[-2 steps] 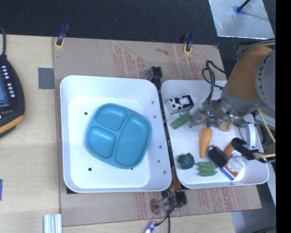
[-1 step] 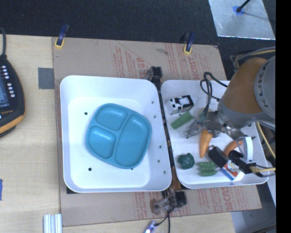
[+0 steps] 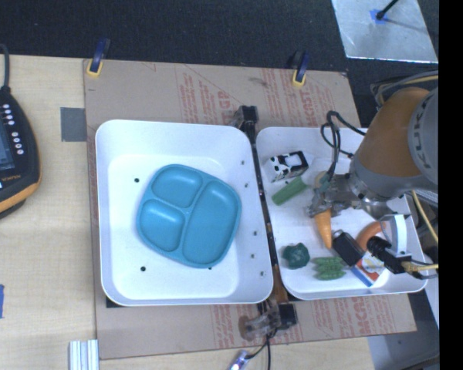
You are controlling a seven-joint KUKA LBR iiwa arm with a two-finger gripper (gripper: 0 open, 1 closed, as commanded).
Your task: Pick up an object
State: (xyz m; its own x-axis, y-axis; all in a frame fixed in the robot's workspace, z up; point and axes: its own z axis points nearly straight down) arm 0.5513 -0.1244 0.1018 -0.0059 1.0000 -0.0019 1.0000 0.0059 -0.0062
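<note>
The right bin (image 3: 293,140) holds several small things: a black-and-white cow figure (image 3: 287,163), a green stick (image 3: 289,190), an orange carrot-like piece (image 3: 324,229), a dark green ball (image 3: 295,255), a green leafy piece (image 3: 329,267), a black block (image 3: 346,247) and an orange-and-white item (image 3: 372,230). My gripper (image 3: 324,200) hangs low in the middle of this bin, just above the carrot piece's upper end and right of the green stick. The wrist and orange band cover its fingers.
The left bin (image 3: 116,141) bears a blue divided plate (image 3: 189,215). A black and orange teach pendant (image 3: 4,153) lies on the bench at far left. Clamps (image 3: 98,56) hold the cardboard sheet at the back. Cables (image 3: 336,133) trail over the right bin's rim.
</note>
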